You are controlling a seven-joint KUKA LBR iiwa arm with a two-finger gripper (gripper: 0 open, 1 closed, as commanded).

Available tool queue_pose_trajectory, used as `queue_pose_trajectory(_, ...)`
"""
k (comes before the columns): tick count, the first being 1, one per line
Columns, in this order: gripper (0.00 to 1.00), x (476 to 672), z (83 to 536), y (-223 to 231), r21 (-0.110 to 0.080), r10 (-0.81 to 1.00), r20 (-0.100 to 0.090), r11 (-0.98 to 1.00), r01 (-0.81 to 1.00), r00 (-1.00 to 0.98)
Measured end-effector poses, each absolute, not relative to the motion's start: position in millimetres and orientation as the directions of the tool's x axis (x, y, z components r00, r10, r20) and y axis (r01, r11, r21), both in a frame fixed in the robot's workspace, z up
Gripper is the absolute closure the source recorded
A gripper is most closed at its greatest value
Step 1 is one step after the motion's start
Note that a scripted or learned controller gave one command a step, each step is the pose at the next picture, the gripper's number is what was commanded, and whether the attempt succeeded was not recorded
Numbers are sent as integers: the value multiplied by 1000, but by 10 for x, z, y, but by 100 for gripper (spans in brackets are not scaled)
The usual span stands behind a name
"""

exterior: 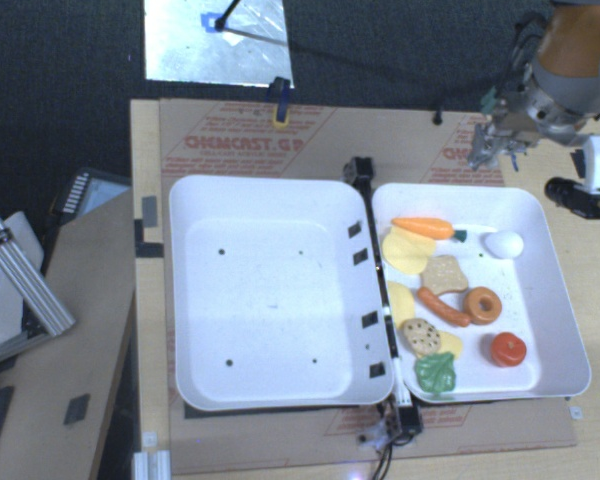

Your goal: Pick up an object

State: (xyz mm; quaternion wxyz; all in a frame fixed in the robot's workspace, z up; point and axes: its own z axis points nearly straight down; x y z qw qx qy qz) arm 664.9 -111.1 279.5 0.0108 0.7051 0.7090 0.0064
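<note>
White plastic, the shallow right-hand bin [555, 298] on the bench holds toy foods: an orange carrot [423, 227], a brown doughnut [482, 305], a red tomato [508, 349] and a white egg [503, 244]. The jaws [494, 145] hang beyond its far rim, their opening impossible to tell, nothing visibly held. A good pick would likely descend on the isolated tomato, clear of neighbours.

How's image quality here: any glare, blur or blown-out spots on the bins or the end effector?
Camera view: even, soft lighting; the white bins read bright and nearly featureless, with faint shadows along their walls. The white egg almost merges with the bin floor. The foil-like sheet at top shows patchy glare. The end effector is small and blurry, so its detail is unreadable. The food items stay reasonably sharp.
</note>
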Motion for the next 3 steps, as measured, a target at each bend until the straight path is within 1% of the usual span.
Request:
queue_pose_trajectory(1, 100, 6164, 1790, -791, -10, 1000, 3, 2, 1000, -2)
queue_pose_trajectory(2, 100, 5634, 899, -867, -6, 1000, 1, -1, 1000, 1)
queue_pose_trajectory(3, 0, 5665, 939, -863, 1, 1000, 0, 1, 1000, -1)
